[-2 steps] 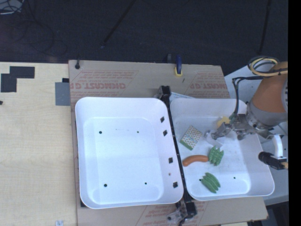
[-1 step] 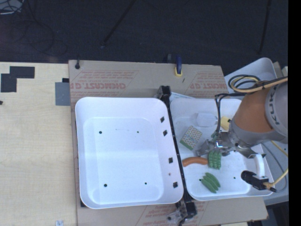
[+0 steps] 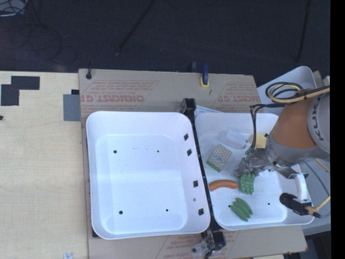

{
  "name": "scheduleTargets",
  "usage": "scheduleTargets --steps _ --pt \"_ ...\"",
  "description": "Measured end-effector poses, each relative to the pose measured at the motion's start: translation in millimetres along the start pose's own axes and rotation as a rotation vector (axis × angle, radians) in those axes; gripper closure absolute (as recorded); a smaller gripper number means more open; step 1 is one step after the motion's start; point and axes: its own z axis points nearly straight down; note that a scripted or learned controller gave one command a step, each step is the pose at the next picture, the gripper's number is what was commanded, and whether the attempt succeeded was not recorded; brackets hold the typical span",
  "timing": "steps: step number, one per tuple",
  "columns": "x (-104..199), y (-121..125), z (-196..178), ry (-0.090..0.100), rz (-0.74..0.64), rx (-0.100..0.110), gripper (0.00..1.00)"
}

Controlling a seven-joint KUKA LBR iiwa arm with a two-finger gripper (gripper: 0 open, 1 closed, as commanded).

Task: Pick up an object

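I see my tool (image 3: pixel 247 170) low in the right bin (image 3: pixel 269 218), just above a bumpy green toy (image 3: pixel 247 184), but I cannot tell its grip.

Bright, slightly soft; dark backdrop

A: What lies in the right bin (image 3: pixel 280 216)?
B: An orange carrot-like stick (image 3: pixel 222 185) flat at centre, a knobbly green piece (image 3: pixel 247 183) touching its 3 o'clock end.
A: More?
B: A green pod (image 3: pixel 241 209) at 5 o'clock, a checkered packet (image 3: pixel 219 157) at 11.
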Motion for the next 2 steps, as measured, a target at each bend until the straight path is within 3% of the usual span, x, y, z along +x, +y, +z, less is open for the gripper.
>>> scheduleTargets --steps 1,2 --pt "61.4 57.3 9.9 -0.002 -0.007 -0.004 1.0" --pt "158.2 18.4 -93.8 0.001 -0.011 -0.003 1.0"
